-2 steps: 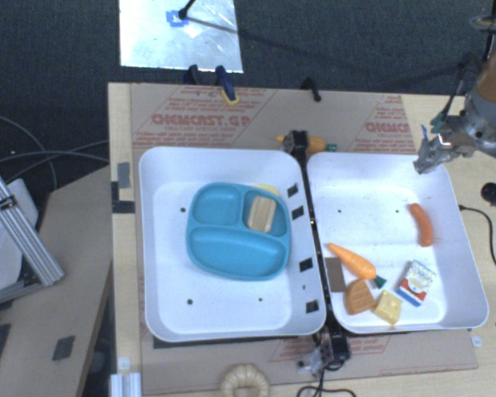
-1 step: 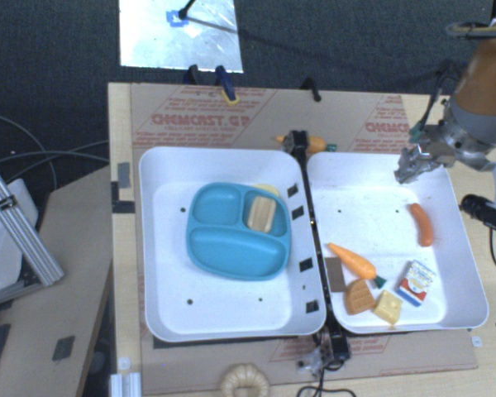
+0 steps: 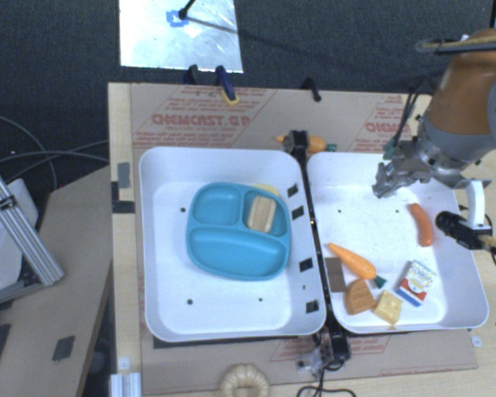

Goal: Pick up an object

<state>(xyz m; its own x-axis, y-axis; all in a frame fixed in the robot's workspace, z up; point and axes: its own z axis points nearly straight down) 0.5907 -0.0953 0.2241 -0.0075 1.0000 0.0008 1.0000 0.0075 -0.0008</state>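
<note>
My gripper (image 3: pixel 383 185) hangs over the upper middle of the right bin (image 3: pixel 355 172), with bare bin floor under it and nothing seen between its tips. An orange-red sausage (image 3: pixel 422 223) lies to its lower right. A carrot (image 3: pixel 353 260) lies near the bin's middle. Near the front edge sit a brown toast piece (image 3: pixel 359 297), a pale yellow cheese block (image 3: pixel 388 308) and a small red, white and blue carton (image 3: pixel 415 283).
The left bin (image 3: pixel 165 180) holds a blue divided plate (image 3: pixel 231 238) with a tan bread slice (image 3: pixel 261 214) in its upper right section. A black clamp (image 3: pixel 298 141) sits at the top of the divider between the bins. A black part (image 3: pixel 456 227) sticks over the right rim.
</note>
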